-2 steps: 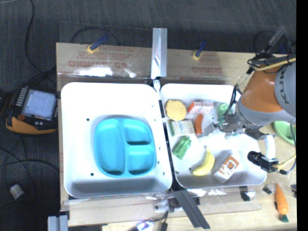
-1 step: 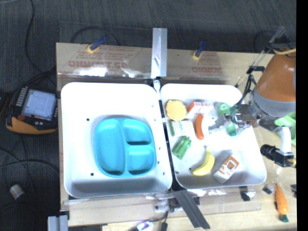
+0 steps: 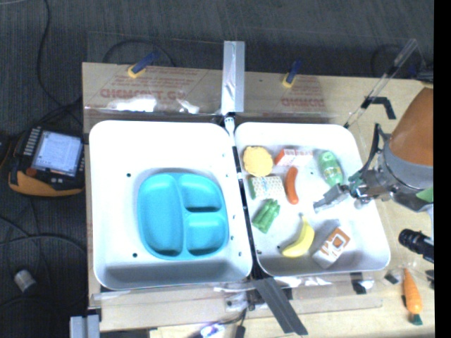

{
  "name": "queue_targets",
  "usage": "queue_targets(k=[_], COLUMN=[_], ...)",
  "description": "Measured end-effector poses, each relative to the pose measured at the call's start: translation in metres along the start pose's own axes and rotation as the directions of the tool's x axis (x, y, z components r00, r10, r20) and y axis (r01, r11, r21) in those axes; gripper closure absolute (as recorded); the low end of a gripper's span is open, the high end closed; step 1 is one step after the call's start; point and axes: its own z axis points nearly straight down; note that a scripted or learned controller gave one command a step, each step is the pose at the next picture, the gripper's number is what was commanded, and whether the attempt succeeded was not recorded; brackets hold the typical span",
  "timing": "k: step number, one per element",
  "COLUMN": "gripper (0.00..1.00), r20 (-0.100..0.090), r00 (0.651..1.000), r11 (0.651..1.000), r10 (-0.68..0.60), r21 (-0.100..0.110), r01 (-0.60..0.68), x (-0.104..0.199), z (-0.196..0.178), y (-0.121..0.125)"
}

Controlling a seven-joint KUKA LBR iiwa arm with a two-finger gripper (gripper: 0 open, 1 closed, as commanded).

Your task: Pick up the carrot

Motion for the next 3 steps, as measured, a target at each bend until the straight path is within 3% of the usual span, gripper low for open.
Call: queue_targets(k=[1, 2, 3], gripper=[0.0, 0.0, 0.0], r20=[0.0, 0.0, -0.001], r00=[0.999, 0.995, 0.998], r11=[0.999, 0.995, 0.998], r10=[-0.05, -0.097, 0.068], r21=[0.0, 0.0, 0.002], r01=[0.05, 0.097, -0.068], x=[0.057, 0.007, 0.053], z=[-0.003, 0.011, 0.021], y=[0.031, 0.0, 0.019])
